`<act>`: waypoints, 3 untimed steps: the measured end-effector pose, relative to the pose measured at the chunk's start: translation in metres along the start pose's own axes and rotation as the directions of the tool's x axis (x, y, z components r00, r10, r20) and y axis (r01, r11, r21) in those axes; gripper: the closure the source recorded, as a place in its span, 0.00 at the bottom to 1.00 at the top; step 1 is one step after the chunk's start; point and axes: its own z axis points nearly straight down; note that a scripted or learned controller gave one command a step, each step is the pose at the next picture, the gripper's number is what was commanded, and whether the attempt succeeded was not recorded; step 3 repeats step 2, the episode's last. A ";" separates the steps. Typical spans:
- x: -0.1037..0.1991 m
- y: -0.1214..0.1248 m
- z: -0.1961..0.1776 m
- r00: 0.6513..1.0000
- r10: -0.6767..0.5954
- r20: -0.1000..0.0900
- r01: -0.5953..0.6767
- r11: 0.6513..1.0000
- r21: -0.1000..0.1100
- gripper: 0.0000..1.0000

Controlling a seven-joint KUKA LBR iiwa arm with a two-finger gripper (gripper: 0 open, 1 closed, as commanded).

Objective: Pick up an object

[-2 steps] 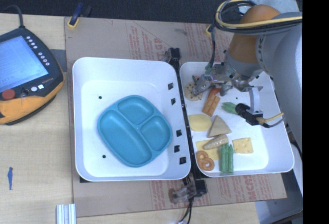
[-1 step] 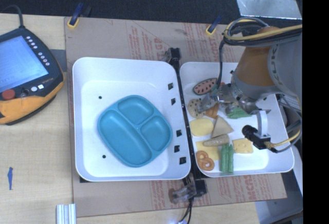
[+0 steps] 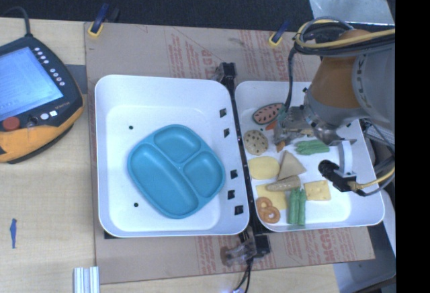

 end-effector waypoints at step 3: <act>0.109 -0.013 -0.084 1.000 -0.003 0.001 0.003 1.000 0.013 1.00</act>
